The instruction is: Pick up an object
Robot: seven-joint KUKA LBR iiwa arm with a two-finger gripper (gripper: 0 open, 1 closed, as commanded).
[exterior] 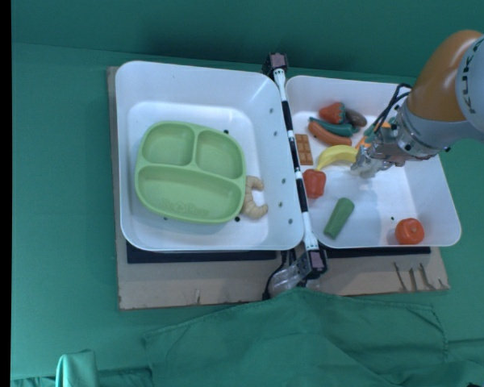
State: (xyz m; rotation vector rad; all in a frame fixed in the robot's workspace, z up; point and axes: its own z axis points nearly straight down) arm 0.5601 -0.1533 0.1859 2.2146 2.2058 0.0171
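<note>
Grey arm (460,79) reaches in from right, end effector (366,164) angled downward.

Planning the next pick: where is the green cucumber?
In the right bin, near its front-left, the green cucumber lies between the red pepper and the tomato.

Even, fairly bright overhead light gives the picture a cool green cast, leaves the two white bins (200,79) nearly washed out with soft shadows under their near rims, and renders the small toys slightly blurred.

Free floor btwn cucumber (339,218) & tomato (409,231).
</note>
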